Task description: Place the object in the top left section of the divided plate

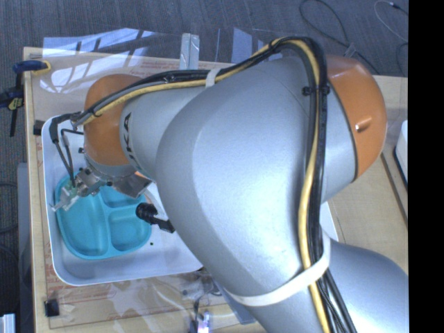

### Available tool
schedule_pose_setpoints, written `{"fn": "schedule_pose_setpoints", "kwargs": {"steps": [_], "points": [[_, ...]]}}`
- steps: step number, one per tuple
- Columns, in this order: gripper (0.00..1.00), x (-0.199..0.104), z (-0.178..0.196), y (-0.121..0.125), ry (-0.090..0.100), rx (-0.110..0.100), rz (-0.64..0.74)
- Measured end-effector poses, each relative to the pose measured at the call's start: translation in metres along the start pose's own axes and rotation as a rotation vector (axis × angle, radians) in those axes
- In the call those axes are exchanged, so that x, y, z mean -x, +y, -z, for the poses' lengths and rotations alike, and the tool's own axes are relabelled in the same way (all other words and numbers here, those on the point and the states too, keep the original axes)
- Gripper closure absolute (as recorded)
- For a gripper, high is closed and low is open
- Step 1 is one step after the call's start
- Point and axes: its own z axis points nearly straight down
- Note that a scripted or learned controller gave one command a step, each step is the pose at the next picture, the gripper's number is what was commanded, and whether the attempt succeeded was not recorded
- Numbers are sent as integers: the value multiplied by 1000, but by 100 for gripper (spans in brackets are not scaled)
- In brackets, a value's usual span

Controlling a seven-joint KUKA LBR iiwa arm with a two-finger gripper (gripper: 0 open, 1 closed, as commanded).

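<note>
Divided plate (pixel 97 231), blue, sat in the left white bin (pixel 104 272), and its upper left corner lay under the gripper (pixel 73 189). The arm (pixel 243 186) came in from the right and hung low over that corner, which made sense, since the object belonged in the top left section. You could not tell whether the gripper was wide or closed, nor whether it carried anything. A pale bit at its tip was too small to read as the object. I judged that the placing step was in hand but not shown finished. Any release wanted the tip well inside that section's rim, so nothing slid into a neighbouring compartment.
</note>
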Motion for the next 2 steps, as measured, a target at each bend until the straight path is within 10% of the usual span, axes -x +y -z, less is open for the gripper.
{"fn": "schedule_pose_setpoints", "kwargs": {"steps": [1,2], "points": [[0,47,88,64,10,10,-59],[0,5,20,32,5,25,-123]]}}
